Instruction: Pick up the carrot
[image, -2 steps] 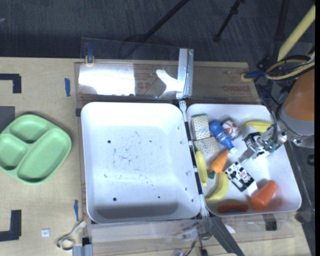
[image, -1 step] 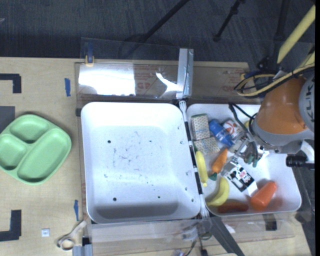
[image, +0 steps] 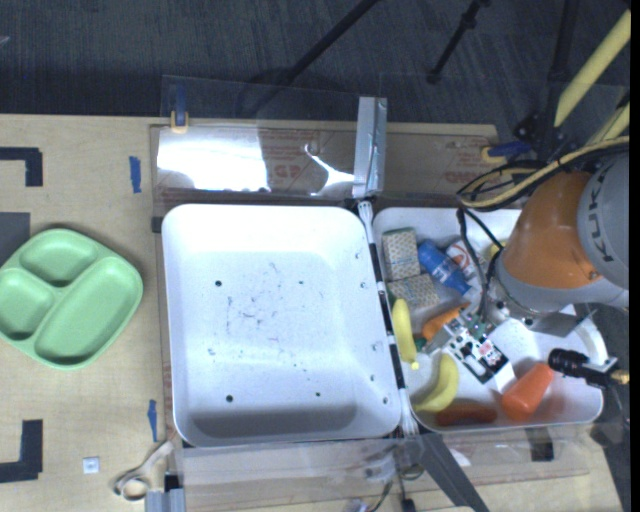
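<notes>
The carrot (image: 438, 323) is a small orange stick lying in the right bin (image: 585, 412), near its left wall, partly under the gripper. My gripper (image: 472, 346) hangs low over the middle of that bin, its black and white tip just right of the carrot and close above it. The wrist and its orange band (image: 545, 240) hide the top of the gripper. I cannot see whether the gripper touches the carrot.
Around the carrot lie a yellow piece (image: 403, 330), a banana (image: 440, 385), a red item (image: 465, 412), a thick orange object (image: 527, 390), a blue bottle (image: 440, 265) and a sponge (image: 400, 250). The left bin (image: 270, 310) adjoins; a green divided plate (image: 65, 295) sits far left.
</notes>
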